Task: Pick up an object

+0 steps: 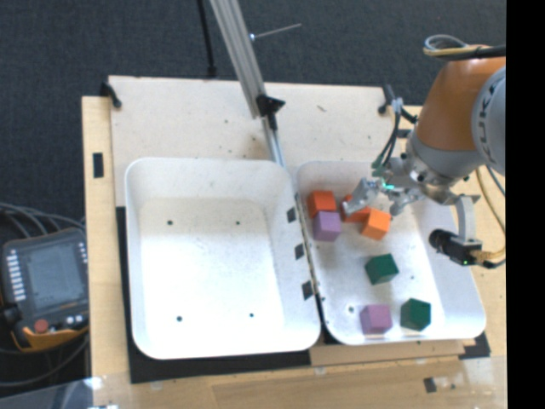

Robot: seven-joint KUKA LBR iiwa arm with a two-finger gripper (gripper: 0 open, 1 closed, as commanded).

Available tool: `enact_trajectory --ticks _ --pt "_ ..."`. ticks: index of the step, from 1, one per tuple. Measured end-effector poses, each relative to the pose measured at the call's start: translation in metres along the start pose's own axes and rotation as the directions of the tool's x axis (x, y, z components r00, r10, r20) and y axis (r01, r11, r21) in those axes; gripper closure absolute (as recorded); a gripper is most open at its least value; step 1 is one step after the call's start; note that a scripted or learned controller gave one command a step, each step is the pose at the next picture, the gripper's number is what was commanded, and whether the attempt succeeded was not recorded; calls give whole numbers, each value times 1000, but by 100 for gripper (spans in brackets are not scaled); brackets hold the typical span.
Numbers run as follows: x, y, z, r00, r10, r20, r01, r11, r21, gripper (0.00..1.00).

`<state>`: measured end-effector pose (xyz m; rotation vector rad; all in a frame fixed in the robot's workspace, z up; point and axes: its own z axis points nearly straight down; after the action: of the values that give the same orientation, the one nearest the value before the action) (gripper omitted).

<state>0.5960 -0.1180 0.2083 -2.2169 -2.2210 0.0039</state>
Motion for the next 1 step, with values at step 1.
enact_trajectory --ticks 1 --pt "0 1 -3 1000 1 1 -1 1000 -5 0"
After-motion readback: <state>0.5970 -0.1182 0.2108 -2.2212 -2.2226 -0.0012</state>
